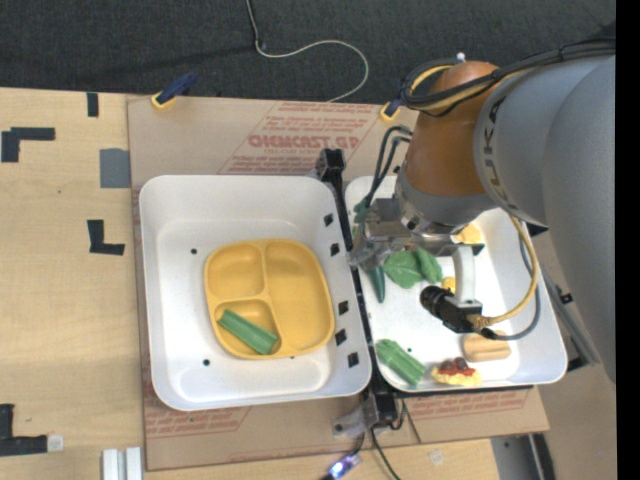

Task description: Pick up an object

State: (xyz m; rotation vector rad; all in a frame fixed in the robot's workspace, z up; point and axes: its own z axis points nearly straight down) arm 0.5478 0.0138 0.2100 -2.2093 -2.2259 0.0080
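Arm: your grey arm comes in from 3 o'clock and fills the upper right of the camera view, bending down toward the centre.
Wrist: the orange band (450,153) sits at about 1 o'clock from the view's centre, facing you from above.
Gripper: the gripper (378,251) hangs below the band, pointing down, just right of centre.
Fingers: you cannot tell their state from this angle.

green leafy toy (410,268) | right bin (540,368), left part | under claw (375,253)
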